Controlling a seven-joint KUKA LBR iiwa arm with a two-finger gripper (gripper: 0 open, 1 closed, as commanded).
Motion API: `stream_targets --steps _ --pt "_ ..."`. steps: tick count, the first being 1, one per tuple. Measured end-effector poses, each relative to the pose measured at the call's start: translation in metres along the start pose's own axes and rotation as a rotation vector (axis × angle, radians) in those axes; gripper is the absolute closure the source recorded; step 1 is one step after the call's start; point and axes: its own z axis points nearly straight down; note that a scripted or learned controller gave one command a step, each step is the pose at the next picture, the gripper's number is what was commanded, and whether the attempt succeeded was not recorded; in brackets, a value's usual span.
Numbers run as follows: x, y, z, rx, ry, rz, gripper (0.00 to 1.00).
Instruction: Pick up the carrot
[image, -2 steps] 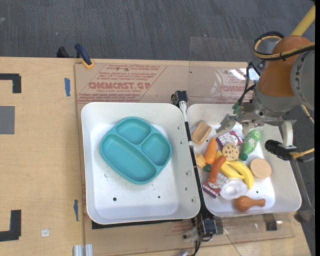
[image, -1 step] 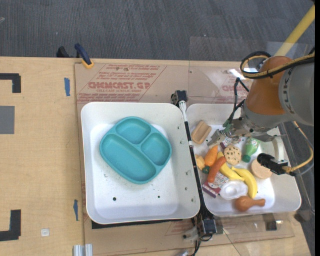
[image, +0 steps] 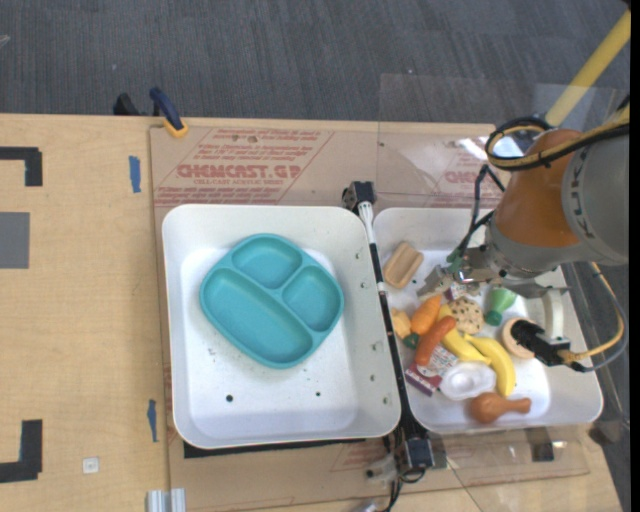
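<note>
The carrot (image: 433, 343) is an elongated orange piece with a small green end. It lies in the right bin (image: 575, 405), left of middle, among other toy foods. A rounder orange piece (image: 425, 315) sits just above it. My gripper (image: 450, 282) hangs low over the same bin, just up and right of the carrot and close above the pile. The grey wrist and the orange band (image: 535, 205) cover most of the gripper from above. I see nothing held in it.
The right bin also holds a bun (image: 403, 265), a cookie (image: 465, 315), yellow bananas (image: 482, 352), a donut (image: 520, 335), a drumstick (image: 497, 405) and a green piece (image: 500, 298). A teal divided plate (image: 270, 298) lies in the left bin (image: 200, 400).
</note>
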Motion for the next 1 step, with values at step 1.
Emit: stream_targets --steps 1 --pt "0.0016 -0.0259 0.0125 0.030 0.001 0.385 0.00"
